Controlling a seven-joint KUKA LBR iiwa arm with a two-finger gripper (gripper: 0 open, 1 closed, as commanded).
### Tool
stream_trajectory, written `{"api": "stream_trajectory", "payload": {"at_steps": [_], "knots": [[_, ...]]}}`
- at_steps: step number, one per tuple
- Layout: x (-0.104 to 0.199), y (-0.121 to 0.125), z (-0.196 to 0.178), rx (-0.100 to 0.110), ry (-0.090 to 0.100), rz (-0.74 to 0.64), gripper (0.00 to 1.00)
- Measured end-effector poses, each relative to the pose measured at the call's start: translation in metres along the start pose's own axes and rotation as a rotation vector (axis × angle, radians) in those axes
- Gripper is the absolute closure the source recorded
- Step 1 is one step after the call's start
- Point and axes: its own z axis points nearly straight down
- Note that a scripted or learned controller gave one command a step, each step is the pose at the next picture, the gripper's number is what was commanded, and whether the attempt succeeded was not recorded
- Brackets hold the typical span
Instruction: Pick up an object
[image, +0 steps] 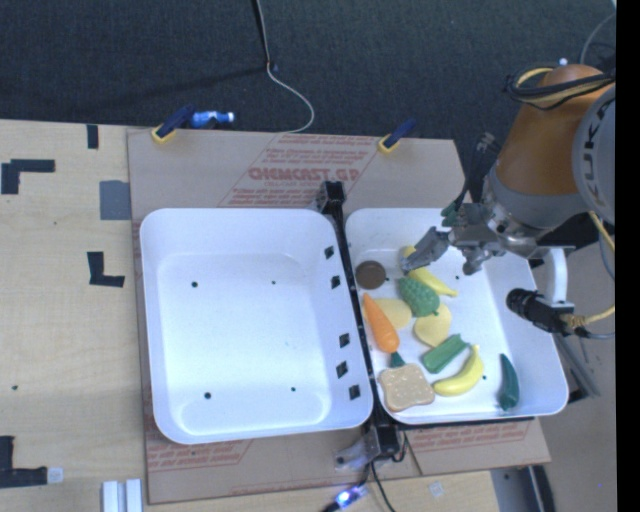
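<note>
Toast slice (405, 387) fronts right bin (535, 405); open hand (447, 252) above.

From my station I see the wooden bench (60, 300) under a sheet of brown cardboard (290, 175) with red print, held at its far edge by two clamps — one at the left corner (172, 122), one nearer the right (397, 133). On the cardboard sit two shallow white bins side by side, touching along a black divider (345, 300): the left bin (240, 320) and the right bin (530, 385). Black tape marks (100, 268) lie on the bare wood to the left — a grey patch (115, 198) too.
</note>
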Motion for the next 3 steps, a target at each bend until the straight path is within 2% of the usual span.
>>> {"api": "stream_trajectory", "payload": {"at_steps": [1, 2, 3], "knots": [[-0.005, -0.023, 0.11, 0.013, 0.002, 0.002, 0.0], [-0.005, -0.02, 0.094, 0.002, 0.001, 0.0, 1.0], [0.019, -0.031, -0.113, -0.019, -0.001, -0.003, 1.0]]}}
